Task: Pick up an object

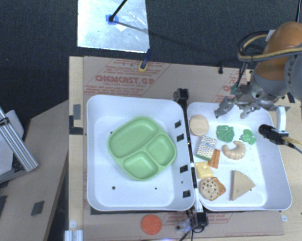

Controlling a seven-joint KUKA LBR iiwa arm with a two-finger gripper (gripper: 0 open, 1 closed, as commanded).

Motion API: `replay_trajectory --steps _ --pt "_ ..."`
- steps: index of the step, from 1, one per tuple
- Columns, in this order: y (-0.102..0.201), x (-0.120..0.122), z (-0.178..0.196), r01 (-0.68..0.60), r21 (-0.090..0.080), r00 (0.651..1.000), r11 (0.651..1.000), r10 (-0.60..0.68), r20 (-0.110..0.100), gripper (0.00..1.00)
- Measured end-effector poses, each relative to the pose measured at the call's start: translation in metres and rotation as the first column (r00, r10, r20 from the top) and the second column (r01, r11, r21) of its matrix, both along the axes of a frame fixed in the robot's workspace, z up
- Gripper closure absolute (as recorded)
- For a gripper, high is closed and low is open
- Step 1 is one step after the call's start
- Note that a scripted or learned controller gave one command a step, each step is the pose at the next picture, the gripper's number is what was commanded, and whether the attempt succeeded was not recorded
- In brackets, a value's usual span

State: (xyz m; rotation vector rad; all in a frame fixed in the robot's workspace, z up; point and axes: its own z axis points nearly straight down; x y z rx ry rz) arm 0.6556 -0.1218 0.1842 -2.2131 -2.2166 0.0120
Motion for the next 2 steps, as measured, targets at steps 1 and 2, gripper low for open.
replay_trajectory --steps 1,2 --pt "0.000 0.003 0.009 -0.002 -0.001 1.000 1.000 0.002 0.014 0.00" --pt "0.008 -0.003 -0.040 -0.004 -0.001 1.000 1.000 0.004 0.011 0.00"
